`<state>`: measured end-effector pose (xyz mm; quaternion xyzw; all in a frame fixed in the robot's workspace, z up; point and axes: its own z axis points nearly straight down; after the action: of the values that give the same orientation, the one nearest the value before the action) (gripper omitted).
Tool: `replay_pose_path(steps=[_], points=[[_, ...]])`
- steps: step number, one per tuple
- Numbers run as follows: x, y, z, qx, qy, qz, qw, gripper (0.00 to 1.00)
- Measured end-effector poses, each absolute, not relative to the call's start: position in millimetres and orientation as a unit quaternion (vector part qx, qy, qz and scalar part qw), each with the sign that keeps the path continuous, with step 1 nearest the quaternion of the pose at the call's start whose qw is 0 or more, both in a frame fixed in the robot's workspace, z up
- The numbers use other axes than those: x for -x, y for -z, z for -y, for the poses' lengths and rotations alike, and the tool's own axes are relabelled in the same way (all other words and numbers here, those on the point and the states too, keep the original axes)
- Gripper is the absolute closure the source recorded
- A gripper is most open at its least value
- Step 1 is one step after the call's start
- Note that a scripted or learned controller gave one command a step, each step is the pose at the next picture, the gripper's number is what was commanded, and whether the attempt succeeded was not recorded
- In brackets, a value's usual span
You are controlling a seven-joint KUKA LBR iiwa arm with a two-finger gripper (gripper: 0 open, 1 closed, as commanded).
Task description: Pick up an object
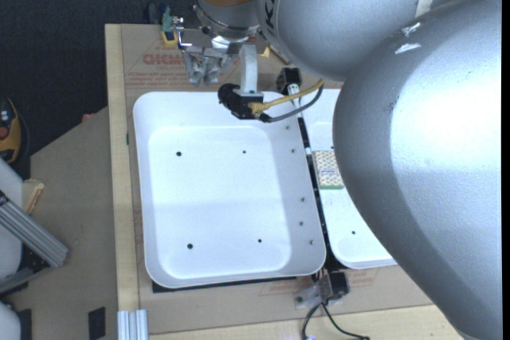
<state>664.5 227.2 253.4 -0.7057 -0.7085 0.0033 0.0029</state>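
A small flat object with a green-and-white speckled pattern (327, 169) lies in the right bin (358, 249), close against its left wall. The grey arm covers most of that bin. My gripper (204, 73) hangs below the orange band at the top of the view. It is over the brown bench just beyond the back rim of the left bin (151, 171), far from the speckled object. I see nothing in it. The left bin's white floor shows only a few small dark holes.
A black connector with yellow cable (241, 102) hangs from the wrist over the left bin's back edge. The brown bench board (119, 131) surrounds the bins. Metal rails (32, 235) lie off the bench at the left. A small black clamp (335, 283) sits at the front.
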Motion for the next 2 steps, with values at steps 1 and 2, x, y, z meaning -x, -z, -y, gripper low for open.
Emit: replay_pose_path(steps=[1, 2], points=[[-666.4, -282, -181, 0.708, 0.0002, 0.706, -0.001, 1.00], [-664.0, -362, -86, 0.710, 0.0028, 0.704, -0.005, 1.00]])
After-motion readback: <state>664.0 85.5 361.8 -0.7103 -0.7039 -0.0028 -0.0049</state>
